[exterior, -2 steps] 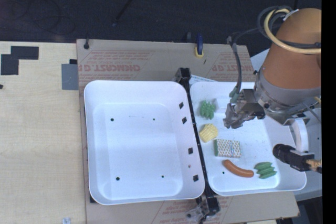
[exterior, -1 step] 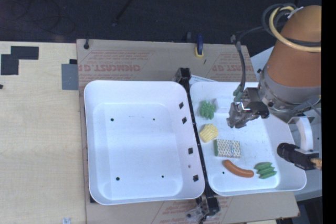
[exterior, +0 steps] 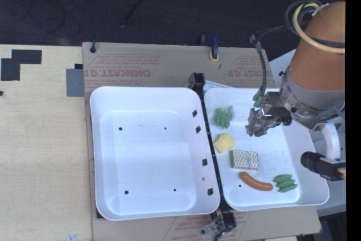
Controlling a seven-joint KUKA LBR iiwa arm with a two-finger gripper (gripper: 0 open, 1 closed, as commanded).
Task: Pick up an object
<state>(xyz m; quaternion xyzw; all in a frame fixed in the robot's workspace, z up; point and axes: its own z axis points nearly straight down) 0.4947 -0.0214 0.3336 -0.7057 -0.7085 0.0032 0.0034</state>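
The right bin [exterior: 316,196] holds several small items: a green leafy piece [exterior: 223,118], a yellow corn piece [exterior: 224,143], a patterned square block [exterior: 245,160], an orange-red sausage [exterior: 255,182] and a green pea pod [exterior: 285,183]. My gripper [exterior: 256,128] hangs over the upper middle of this bin, to the right of the green leafy piece and above the square block. I see nothing between its fingers. The arm's orange band and grey wrist come in from the right.
The left bin [exterior: 146,100] lies beside the right one, with black clips [exterior: 204,162] along the shared rim. Both rest on a cardboard sheet [exterior: 146,65]. A blue and yellow clamp [exterior: 214,49] stands at the sheet's back edge. Cables hang by the wrist.
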